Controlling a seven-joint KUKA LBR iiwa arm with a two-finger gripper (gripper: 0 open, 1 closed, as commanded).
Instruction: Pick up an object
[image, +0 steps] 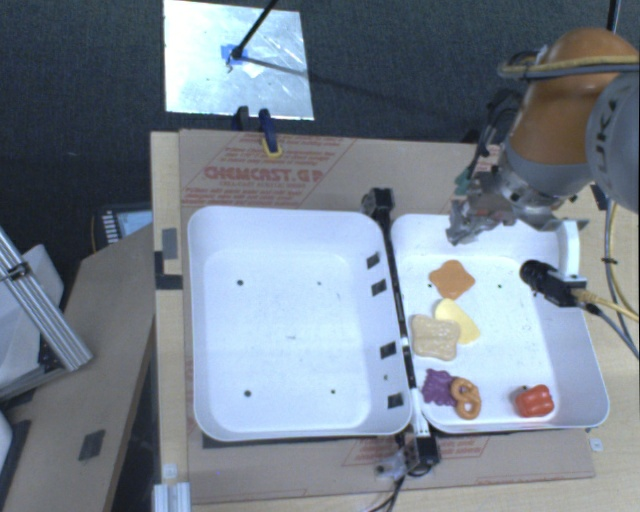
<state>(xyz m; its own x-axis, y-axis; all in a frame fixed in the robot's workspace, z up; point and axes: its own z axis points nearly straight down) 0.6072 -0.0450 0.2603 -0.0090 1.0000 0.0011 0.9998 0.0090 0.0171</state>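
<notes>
While the hand (468, 232) hovers over the right bin's (575, 345) far edge, we can't tell its grip. Below it we see an orange piece (452, 279), toast (435, 337), a pretzel (466, 396) and a red pepper (533, 400).

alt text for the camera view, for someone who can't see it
A grey-and-orange robot arm's gripper hovers over the far edge of the right bin, which holds toy food including an orange piece, bread slice and pretzel.
</notes>
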